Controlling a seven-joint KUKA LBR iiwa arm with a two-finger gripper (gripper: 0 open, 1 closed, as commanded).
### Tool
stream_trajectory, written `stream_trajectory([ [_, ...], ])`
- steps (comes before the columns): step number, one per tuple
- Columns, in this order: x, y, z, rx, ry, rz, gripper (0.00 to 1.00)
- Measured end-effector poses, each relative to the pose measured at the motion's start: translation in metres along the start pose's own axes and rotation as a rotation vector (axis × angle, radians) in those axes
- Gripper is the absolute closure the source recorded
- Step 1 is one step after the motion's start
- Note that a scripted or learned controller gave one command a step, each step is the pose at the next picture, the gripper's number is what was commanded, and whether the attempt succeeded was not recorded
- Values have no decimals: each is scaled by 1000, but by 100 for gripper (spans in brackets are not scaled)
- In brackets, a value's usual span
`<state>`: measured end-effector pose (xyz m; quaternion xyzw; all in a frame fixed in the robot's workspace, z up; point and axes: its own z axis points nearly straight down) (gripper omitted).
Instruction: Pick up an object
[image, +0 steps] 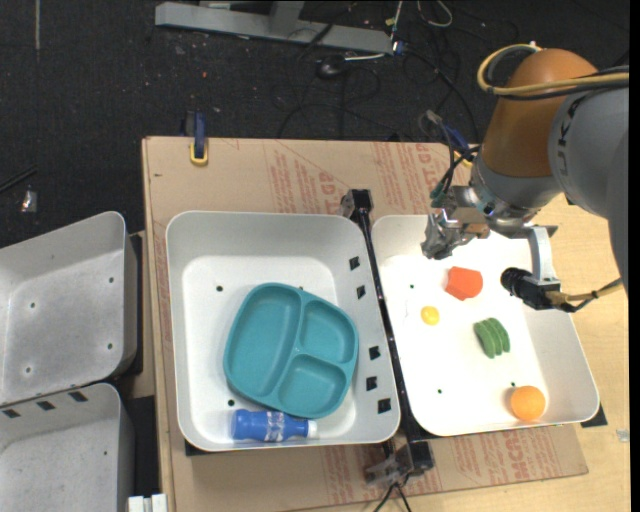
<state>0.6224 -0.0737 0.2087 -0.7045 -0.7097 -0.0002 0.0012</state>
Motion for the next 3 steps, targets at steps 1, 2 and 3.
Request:
stream_trajectory([
  [1, 62, -17, -7, 0, 0, -1, 100],
  [2, 108, -22, -13, -1, 0, 0, 100],
  [3, 154, -34, -8, 1, -1, 0, 100],
])
